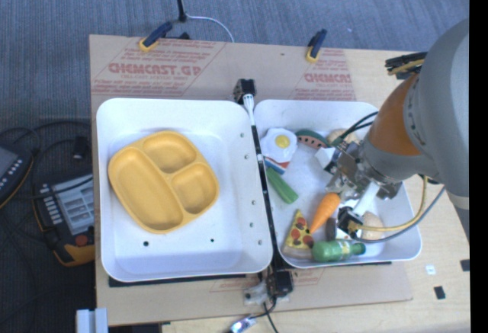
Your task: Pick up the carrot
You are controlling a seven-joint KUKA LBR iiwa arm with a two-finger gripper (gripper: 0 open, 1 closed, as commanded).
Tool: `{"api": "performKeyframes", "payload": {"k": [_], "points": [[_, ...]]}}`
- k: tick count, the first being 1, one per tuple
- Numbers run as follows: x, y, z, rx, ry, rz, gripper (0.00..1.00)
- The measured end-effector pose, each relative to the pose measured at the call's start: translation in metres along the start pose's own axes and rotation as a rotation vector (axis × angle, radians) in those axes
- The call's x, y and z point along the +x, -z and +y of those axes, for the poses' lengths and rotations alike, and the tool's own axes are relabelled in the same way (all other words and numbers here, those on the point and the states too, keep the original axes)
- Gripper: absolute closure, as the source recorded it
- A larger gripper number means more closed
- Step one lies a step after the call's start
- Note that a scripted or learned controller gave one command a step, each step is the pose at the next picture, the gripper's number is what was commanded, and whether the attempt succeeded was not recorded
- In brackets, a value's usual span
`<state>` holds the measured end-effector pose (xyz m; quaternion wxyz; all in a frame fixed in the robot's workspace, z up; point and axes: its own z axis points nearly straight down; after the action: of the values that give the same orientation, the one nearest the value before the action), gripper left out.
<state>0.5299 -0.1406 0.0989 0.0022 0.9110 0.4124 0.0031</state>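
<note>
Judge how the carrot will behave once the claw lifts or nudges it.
The carrot looks like smooth moulded plastic, so probably stiff, light and somewhat slippery. Its tapered round shape may roll or pivot if nudged, though the pizza slice beside it could block that.

Tabletop (191,68): brown board with red print, two yellow-and-blue clamps (155,36) on its far edge.

Left bin (122,248): one yellow tray (162,180) with three compartments, lying toward the bin's left side.

Right bin (396,248):
- fried egg (280,143), far left corner
- green stick (280,185), tilted, along the left wall, just below the egg
- pizza slice (298,232), near left corner
- green bottle (336,250), on its side along the near wall, just beside the slice
- melon slice (311,139), by the far wall, partly hidden

Floor, left of the tabletop: electronic devices (61,206) and cables.
</note>
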Motion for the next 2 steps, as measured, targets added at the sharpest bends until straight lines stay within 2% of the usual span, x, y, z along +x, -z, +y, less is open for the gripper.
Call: {"api": "performKeyframes", "payload": {"k": [1, 2], "points": [[0.0, 0.0, 0.0, 0.0, 0.0, 0.0, 0.0], [0.006, -0.009, -0.041, -0.011, 0.081, -0.002, 0.0]]}}
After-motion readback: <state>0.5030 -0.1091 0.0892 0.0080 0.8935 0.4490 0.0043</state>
